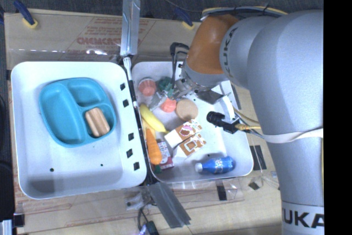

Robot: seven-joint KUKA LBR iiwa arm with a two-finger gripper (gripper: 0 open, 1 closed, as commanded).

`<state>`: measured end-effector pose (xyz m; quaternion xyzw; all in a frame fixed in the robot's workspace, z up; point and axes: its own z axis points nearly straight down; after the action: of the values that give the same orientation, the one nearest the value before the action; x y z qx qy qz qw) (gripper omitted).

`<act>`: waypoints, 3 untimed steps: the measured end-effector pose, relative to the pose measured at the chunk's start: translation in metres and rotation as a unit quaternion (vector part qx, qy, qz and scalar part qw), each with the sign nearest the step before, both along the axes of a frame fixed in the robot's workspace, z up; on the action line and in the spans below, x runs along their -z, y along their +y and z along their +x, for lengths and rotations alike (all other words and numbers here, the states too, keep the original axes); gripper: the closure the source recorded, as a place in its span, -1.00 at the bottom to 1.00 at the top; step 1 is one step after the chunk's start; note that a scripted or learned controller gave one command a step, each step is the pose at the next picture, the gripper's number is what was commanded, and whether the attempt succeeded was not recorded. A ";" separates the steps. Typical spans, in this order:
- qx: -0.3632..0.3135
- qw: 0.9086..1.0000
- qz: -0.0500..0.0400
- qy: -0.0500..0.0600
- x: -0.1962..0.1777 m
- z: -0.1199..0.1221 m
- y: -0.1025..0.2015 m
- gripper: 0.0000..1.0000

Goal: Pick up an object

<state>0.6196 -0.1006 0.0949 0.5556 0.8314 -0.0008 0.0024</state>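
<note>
My gripper [179, 87] reaches down into the back of the right bin [240, 147], mostly hidden under the orange wrist band. It hangs right over a green item [164, 84], a red item [168, 105] and a tan round piece [187, 109]. Nearby lie a pinkish round can [146, 86], a yellow banana [152, 118], an orange carrot [153, 147], a white and orange carton [186, 138] and a blue bottle [215, 164]. I see nothing lifted off the bin floor.
The left bin [33, 162] holds a blue divided plate [69, 104] with a brown bread roll [97, 121] in one compartment. A metal divider [130, 25] stands between the bins at the back. The big grey arm covers the right bin's right side.
</note>
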 end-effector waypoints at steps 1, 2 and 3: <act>-0.017 1.000 0.001 0.000 -0.043 -0.019 -0.026 -1.00; -0.022 1.000 0.001 -0.005 -0.004 -0.021 -0.042 -1.00; -0.023 1.000 -0.001 -0.007 -0.016 -0.020 -0.044 1.00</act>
<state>0.5999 -0.1443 0.1111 0.5361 0.8441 0.0026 0.0085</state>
